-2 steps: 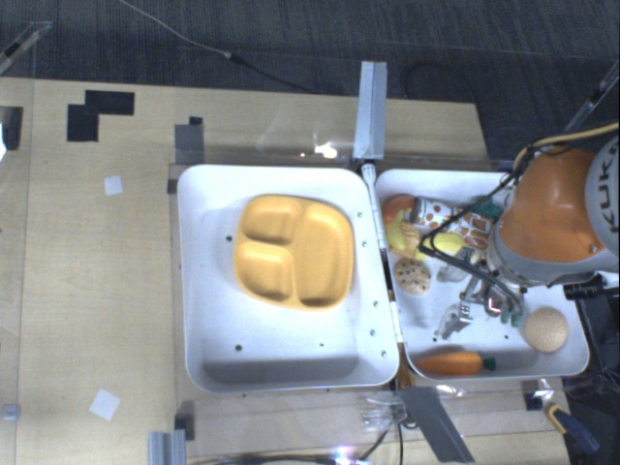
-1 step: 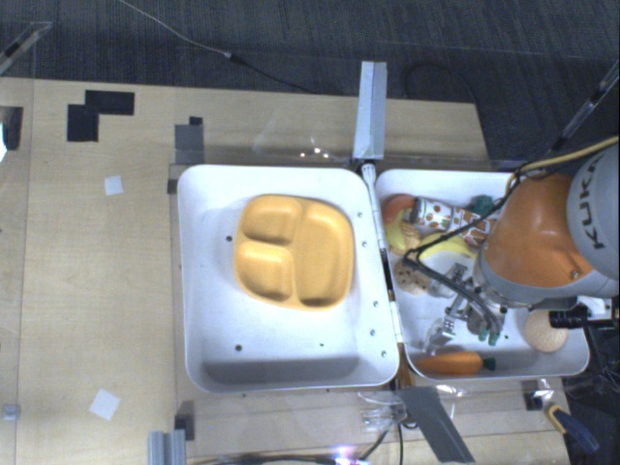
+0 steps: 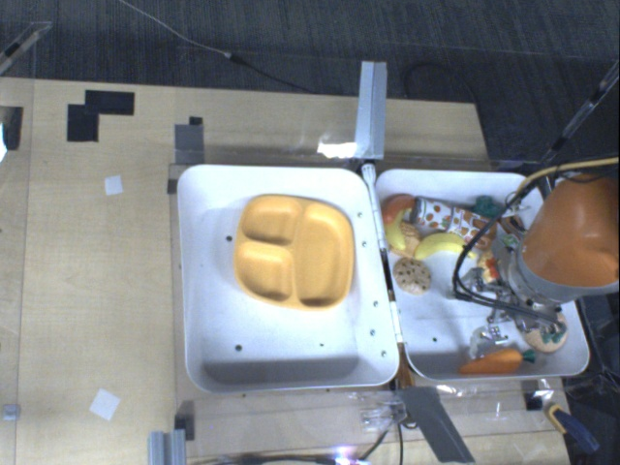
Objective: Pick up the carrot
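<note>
Smooth, slightly glossy white plastic for both bins (image 3: 194, 289). Matt yellow plastic on the divided plate (image 3: 294, 250). Pale, smooth wood grain across the bench (image 3: 87, 289). Bare metal on the gripper (image 3: 494, 335); glossy orange on the carrot (image 3: 491, 362).

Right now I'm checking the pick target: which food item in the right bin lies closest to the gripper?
The carrot, orange with a green top, lies along the bin's near wall just below the gripper; the cookie and banana sit farther left.
</note>
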Tool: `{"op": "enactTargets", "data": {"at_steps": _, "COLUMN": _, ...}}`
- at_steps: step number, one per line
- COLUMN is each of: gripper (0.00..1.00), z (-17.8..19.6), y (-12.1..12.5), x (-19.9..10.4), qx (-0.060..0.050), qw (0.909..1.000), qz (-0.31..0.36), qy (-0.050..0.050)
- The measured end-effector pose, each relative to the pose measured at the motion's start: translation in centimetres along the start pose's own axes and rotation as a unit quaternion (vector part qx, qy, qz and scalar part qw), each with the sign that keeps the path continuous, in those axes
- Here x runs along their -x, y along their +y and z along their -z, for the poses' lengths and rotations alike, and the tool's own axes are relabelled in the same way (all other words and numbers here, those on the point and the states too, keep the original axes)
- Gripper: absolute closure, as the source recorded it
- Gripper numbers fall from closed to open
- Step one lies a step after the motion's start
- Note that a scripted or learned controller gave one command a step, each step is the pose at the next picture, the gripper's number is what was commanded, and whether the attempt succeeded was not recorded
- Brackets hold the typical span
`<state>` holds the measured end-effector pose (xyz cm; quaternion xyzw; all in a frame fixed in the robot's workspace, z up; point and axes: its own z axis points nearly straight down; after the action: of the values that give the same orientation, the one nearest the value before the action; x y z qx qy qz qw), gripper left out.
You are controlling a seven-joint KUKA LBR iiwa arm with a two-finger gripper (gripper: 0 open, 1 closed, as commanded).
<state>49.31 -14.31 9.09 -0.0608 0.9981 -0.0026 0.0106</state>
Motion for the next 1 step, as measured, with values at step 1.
{"op": "enactTargets", "data": {"at_steps": 1, "gripper": 1.00, "z": 1.21, "y": 0.06, "x": 0.33, "qx": -0.001, "qw": 1.0000, "qz": 0.003, "qy": -0.003}}
